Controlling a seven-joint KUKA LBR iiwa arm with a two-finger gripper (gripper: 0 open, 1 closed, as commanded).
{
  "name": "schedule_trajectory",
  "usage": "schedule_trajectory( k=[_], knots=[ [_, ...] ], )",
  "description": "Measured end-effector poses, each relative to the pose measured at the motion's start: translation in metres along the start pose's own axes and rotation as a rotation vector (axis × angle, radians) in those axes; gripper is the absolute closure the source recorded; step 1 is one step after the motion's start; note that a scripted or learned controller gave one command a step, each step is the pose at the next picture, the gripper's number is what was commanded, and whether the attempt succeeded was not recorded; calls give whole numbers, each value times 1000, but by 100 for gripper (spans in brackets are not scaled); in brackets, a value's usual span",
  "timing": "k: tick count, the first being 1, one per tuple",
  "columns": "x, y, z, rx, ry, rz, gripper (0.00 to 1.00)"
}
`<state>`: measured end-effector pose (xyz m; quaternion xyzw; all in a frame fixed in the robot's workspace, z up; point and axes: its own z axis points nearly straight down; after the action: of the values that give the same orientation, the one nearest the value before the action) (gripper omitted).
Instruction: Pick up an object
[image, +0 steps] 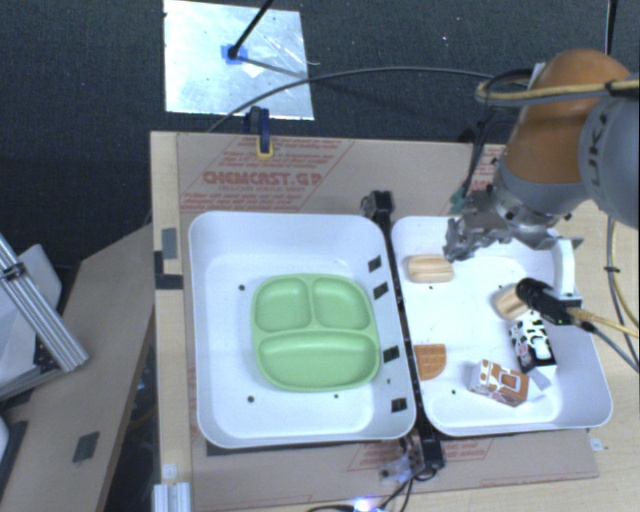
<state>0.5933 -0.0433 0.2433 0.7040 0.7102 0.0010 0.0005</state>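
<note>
My gripper (458, 245) hangs over the back of the right bin (590, 400), its tip just above and right of a tan bread roll (427, 268). Nothing is visibly between the fingertips. Further right lies a second tan piece (508, 301), partly under a black part of the arm. A black-and-white cow-patterned object (533, 340) lies near the right wall. A brown and white carton (500, 382) lies at the front. An orange slice-shaped piece (431, 361) rests by the bin's left wall.
The left bin (225, 260) holds a green divided plate (314, 331). Black clips run along the divider (392, 300) between the bins. A cable arcs from the back to the arm. Bare floor shows in the middle of the right bin.
</note>
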Motion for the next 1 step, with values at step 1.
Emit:
schedule_trajectory(
  k=[1],
  knots=[
    [47,-15,9,2,1,0,100]
  ],
)
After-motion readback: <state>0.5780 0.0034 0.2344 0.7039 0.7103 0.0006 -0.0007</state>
